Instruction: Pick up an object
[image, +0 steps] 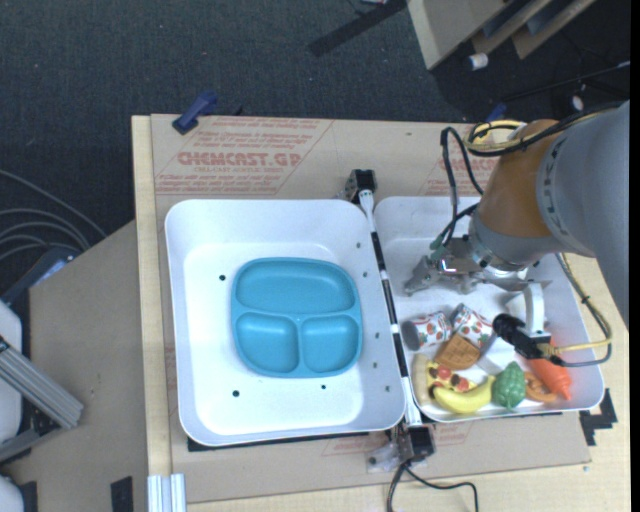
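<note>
My gripper (462, 275) hangs over the middle of the right bin (415, 222), below the orange band of the arm (515, 190). Just in front of it, a pile of toy food fills the bin's near end: a white can with red spots (430, 328), a second small printed can (473, 324), a brown waffle piece (458, 353), a yellow banana (462, 399), a green pepper (510, 386) and an orange carrot (551, 379). Nothing visible is lifted off the bin floor. The arm's body hides part of the bin's right side.
The left bin (190, 300) holds a blue divided plate (296, 316). A black clamp (361, 184) sits at the far end of the ridge between the bins. Black and yellow cables (470, 150) loop beside the arm. The bench top (250, 155) is cardboard.
</note>
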